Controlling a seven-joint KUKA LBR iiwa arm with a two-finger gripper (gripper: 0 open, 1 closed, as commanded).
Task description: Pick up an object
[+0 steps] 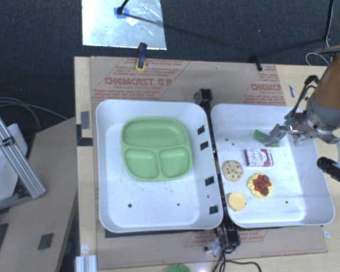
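The gripper (277, 134) hangs at the right of the frame, over the right bin (306, 208). Its tip is right at a small green piece (264, 136), which lies just to its left, long side running left to right. I cannot tell its state (too small and blurry). A pink box (258, 157) sits just below.

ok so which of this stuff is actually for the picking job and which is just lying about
For the job:
gripper
green piece
pink box
cookie
small pizza
yellow disc
right bin

Lying about:
green divided plate in left bin
foil sheet
yellow clamp
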